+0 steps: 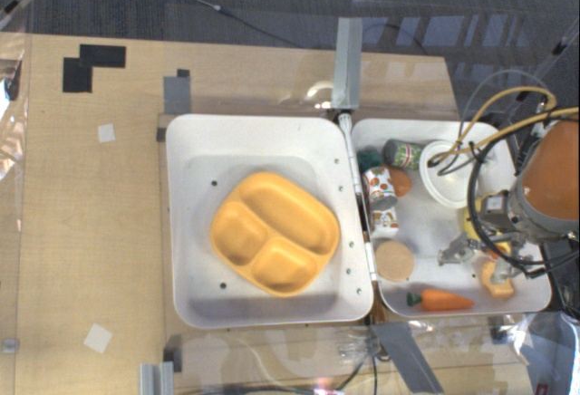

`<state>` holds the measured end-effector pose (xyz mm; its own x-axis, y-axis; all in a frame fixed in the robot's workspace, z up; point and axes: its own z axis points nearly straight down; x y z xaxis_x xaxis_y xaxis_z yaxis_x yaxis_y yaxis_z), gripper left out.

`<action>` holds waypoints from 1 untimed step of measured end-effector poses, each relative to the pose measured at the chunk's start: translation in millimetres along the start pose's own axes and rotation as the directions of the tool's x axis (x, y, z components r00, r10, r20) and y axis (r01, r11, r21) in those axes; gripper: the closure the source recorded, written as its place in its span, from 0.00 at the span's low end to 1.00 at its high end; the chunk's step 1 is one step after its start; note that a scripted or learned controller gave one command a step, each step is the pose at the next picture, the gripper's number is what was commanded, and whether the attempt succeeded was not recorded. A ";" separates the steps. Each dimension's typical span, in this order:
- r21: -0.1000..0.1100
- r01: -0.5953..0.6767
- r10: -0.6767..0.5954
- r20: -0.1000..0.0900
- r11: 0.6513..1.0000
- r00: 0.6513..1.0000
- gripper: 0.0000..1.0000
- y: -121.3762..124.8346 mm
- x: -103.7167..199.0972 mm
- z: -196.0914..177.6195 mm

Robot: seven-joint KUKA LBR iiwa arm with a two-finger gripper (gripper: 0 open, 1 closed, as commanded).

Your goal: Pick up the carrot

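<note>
Carrot (pixel 441 300) is what I must pick up, and I start from my gripper (pixel 462 250), which hangs over the middle of the right bin (pixel 412 132). My two metal fingers seem to stand a little apart with nothing between them, but they are small in this view, so I cannot tell for sure how wide they are.

Below my gripper, near the front wall of the right bin, the carrot lies flat on the white floor. Its green end points left and its thin orange tip points right. It is apart from my fingers, not touching them.

I judge that it is a toy carrot: light, stiff, with a smooth and somewhat slippery skin, and not fragile. Because it gets thinner toward the tip, it could slide out if I close there. I think the best hold is across the thick part, just right of the green end, with my fingers on its two long sides.

Around it: a round tan disc (pixel 394 261) is close at upper left, a yellow piece (pixel 497 280) is near at the right, a small can (pixel 382 197) and a white bowl (pixel 450 172) stand farther back. In the left bin (pixel 195 293) rests a yellow divided plate (pixel 275 233), well apart
</note>
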<state>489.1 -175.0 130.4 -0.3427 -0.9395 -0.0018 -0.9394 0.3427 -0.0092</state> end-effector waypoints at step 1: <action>0.003 -0.045 0.045 0.000 0.999 0.999 0.00 3.0 -12.5 41.2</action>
<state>491.0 -162.3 89.2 -0.3842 -0.9232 -0.0022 -0.9232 0.3842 -0.0121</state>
